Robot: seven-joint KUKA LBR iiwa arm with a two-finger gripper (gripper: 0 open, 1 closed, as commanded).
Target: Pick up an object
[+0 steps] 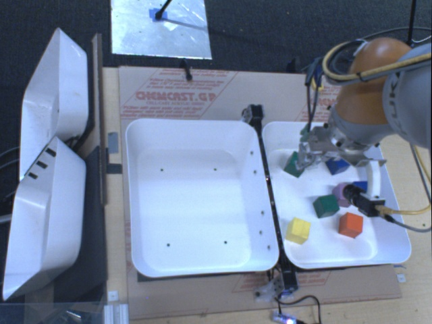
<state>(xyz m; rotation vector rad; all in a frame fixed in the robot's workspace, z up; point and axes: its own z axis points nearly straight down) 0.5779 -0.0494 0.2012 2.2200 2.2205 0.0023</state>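
The arm hides part of the blue block — the purple piece too.

glossy white plastic bins (smooth), cardboard underlay

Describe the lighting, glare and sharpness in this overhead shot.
Camera view: lighting is even and soft; the left bin shows only a faint shadow under its rim. The silver sheet at top catches mottled glare. The yellow block looks slightly soft; focus is mediocre overall.

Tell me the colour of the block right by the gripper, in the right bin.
Dark green. The block sits at the gripper in the right bin, seen in the camera view.
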